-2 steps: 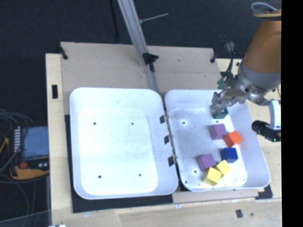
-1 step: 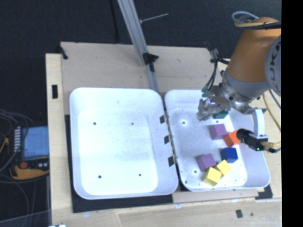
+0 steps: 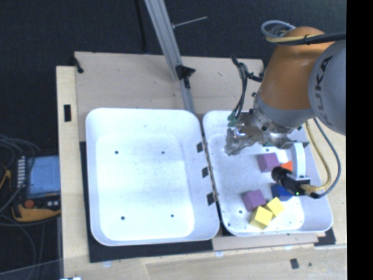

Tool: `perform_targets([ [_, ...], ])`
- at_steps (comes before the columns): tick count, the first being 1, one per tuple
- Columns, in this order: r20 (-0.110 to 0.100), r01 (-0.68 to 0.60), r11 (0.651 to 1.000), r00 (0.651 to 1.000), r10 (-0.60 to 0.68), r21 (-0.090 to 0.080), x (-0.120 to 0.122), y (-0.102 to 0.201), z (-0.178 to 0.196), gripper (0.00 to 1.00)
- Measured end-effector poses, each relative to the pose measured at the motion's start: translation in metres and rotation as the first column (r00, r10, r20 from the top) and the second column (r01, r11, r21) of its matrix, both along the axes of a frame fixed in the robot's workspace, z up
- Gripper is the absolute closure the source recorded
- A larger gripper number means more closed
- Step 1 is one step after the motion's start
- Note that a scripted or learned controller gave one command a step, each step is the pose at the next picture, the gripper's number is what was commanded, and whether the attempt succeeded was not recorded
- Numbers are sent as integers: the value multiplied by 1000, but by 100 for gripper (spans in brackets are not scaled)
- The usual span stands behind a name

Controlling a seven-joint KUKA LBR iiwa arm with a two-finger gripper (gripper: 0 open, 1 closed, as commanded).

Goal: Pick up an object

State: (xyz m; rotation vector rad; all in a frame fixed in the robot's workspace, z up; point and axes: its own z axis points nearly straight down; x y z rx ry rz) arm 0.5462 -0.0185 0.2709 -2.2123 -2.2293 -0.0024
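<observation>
1. A grey robot arm with an orange band (image 3: 291, 69) reaches in from 3 o'clock over a pale wooden table (image 3: 128, 80). Its tool (image 3: 234, 142) is down in the upper-left part of the shallow white right-hand bin (image 3: 233, 182), close to the wall shared with the shallow white left-hand bin (image 3: 145, 174).
2. The tool is blurred against the white bin floor, so it cannot be told whether it is spread or pressed together. Nothing is seen in its grip.
3. A small purple block (image 3: 267, 161) lies on the bin floor at 4 o'clock from the tool, near it but apart.
4. A second, darker purple block (image 3: 253, 199) lies further off at 5 o'clock from the tool, toward the bin's near edge.
5. Two yellow blocks lie just past it in the same direction. The lower yellow block (image 3: 262, 216) is just beside the darker purple block, and the upper yellow block (image 3: 275, 206) is against it at its 2 o'clock.
6. A small orange piece (image 3: 287, 168) and a small blue piece (image 3: 278, 192) lie toward the bin's right side, at 4 o'clock from the tool. Both are partly hidden by robot hardware, and their shapes cannot be made out.
7. All the objects sit in the right-hand bin, none touching the tool.
8. A grey metal strut (image 3: 163, 28) slants across the table's far side at 11 o'clock from the tool.
</observation>
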Motion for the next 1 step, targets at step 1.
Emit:
perform_targets([
  [1,-2,0,1000,1000,0,0,-7,48,-16,100],
])
